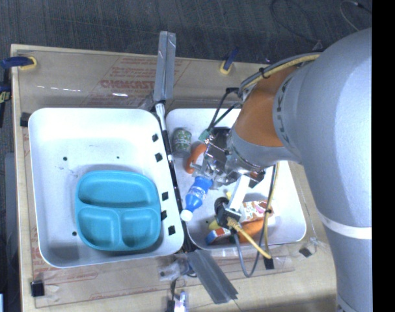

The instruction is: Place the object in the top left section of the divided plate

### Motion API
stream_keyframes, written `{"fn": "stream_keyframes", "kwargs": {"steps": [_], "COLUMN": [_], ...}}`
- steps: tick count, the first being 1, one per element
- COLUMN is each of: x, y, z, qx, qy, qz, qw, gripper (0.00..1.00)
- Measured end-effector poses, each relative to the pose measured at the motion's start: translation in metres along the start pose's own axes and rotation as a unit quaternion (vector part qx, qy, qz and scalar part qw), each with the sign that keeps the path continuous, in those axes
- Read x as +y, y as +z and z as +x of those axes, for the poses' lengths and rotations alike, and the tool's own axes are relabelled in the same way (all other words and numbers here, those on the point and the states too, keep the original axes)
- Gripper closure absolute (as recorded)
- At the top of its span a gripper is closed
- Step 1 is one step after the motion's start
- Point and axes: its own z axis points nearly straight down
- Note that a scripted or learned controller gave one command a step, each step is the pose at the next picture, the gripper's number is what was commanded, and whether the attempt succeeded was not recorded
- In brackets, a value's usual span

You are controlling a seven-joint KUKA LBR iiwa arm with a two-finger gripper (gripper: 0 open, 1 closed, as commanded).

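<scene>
Arm (282,122) hiding right bin's (295,229) clutter, fingers' state unclear, divided plate (119,210) unobstructed

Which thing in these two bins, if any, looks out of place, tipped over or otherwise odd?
The small plastic bottle with a blue cap lies on its side against the left wall of the right bin, rather than standing. Other small things sit jumbled around it. The blue divided plate lies flat in the left bin, nothing odd there.

- The bench (86,77) — a pale wooden top with red print — carries two shallow white bins side by side.
- The left bin (54,142) and the right bin (295,220) touch along their inner walls.
- Blue clamps (15,62) grip the bench's far edge.
</scene>
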Motion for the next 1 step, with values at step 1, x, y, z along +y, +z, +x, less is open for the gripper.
{"fn": "stream_keyframes", "kwargs": {"steps": [1], "x": [-0.0524], "y": [0.0019], "z": [0.0514], "qx": [-0.002], "qy": [0.061], "qz": [0.002], "qw": [0.9981], "gripper": [1.0]}}
